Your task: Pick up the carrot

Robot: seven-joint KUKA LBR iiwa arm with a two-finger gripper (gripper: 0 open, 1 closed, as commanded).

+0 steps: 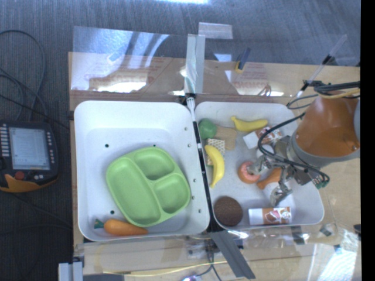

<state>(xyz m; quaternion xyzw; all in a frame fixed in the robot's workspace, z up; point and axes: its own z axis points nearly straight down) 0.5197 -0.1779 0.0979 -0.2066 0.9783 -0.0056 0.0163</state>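
Note:
The carrot point(121, 228), orange with a small green top, lies in the front left corner of the left bin point(94, 127), just in front of the green divided plate point(149, 185). My gripper point(280, 189) hangs low over the right bin point(310, 209), far to the right of the carrot, under the arm's orange band point(328, 127). A small orange-red piece point(270, 177) lies right against the gripper, and whether the gripper grips it is unclear.
The right bin holds two bananas point(215, 164) point(249, 123), a green fruit point(207, 128), a pink ring point(249, 172), a brown ball point(228, 210) and a white tube point(270, 216). A divider wall point(201, 168) separates the bins. A teach pendant point(26, 156) lies at the left.

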